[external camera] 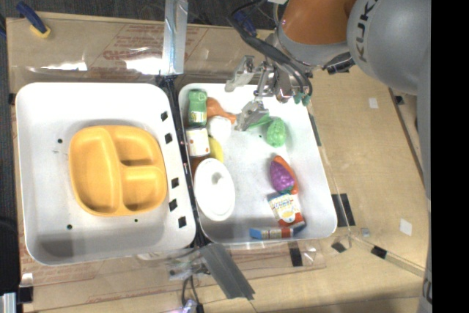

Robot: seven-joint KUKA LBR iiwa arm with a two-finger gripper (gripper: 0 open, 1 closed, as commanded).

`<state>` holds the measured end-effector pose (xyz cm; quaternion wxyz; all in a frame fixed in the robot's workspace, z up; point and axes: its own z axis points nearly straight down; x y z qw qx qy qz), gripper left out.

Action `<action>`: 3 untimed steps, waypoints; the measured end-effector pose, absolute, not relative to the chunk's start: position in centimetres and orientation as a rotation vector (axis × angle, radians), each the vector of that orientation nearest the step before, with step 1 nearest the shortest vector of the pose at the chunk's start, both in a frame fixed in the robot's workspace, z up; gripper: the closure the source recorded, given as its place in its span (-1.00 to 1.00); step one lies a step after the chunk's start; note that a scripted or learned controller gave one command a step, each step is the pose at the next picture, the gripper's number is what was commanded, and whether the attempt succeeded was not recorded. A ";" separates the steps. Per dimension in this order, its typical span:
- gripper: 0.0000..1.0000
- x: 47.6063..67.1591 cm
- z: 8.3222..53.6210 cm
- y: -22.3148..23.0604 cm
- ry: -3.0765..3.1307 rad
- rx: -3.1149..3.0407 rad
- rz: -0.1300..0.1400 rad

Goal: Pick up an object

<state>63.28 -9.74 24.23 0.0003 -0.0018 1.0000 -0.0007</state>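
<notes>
**Gripper poised over the far end of the right bin**

The metal two-finger gripper (253, 110) is seen low over the far part of the right bin (322, 179), below the grey arm (388, 18) with its orange band. Whether anything is held, or how far the gripper is parted, cannot be told.

Just right of the gripper a green, knobbly, rounded object (276, 132) is found, and just left of it an orange, smooth-looking piece (218, 111). Along the bin's left wall a green-capped bottle (196, 108) is laid with its long axis running far to near; a brown-labelled container (196, 141) follows in line, with a yellow piece (217, 150) beside it. A white round lidded cup (215, 189) is set nearer. Towards the near right corner a purple, glossy, egg-shaped object (281, 175) is tilted, its long axis running from far-left to near-right, with a printed pouch (286, 209) just beyond its near end. Open white floor is left in the bin's middle.

In the left bin (37, 231) a yellow, smooth plastic divided tray (117, 168) with rounded corners is placed centrally, with bare floor all round.
</notes>
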 end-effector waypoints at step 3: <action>-1.00 57.4 9.4 -20.9 3.132 0.197 0.000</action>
